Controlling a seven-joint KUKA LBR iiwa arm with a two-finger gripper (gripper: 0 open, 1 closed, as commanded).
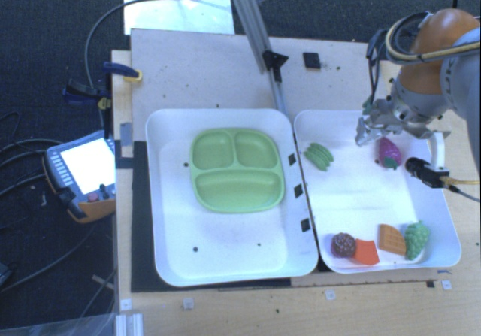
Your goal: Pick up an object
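My gripper hangs over the back of the right bin, open, with nothing between its fingers. A magenta toy fruit lies just right of and below the fingertips, apart from them. A green ridged toy vegetable rests near the bin's back left corner, left of the gripper. Along the front edge lie a dark red round piece, an orange-red wedge, an orange waffle-like square and a green bumpy cluster.
The left bin holds a green divided plate. A slanted metal pole crosses the board behind the bins. A teach pendant and cables lie on the floor to the left.
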